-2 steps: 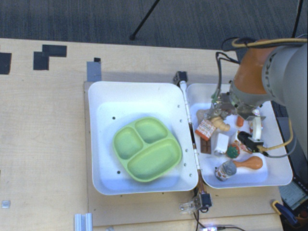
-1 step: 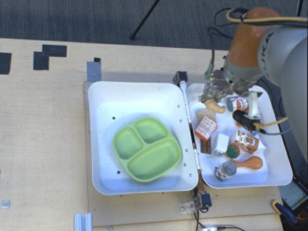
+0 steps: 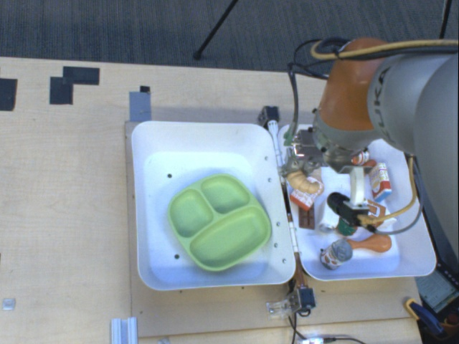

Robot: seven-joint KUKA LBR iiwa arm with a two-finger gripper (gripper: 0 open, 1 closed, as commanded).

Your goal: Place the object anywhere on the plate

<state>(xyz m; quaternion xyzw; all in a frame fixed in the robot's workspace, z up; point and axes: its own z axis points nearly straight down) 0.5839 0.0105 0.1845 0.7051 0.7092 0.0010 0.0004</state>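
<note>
My end effector [image 3: 310,165] low in cluttered right bin [image 3: 423,264], grip state unclear; may snag neighbours, green plate [image 3: 219,222] unfilled.

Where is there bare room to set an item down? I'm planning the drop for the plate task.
The green plate in the left bin has three bare compartments. White bin floor also rings the plate, widest toward the far wall. The right bin is crowded: packets, a bottle and toy food lie close together under the gripper.
</note>
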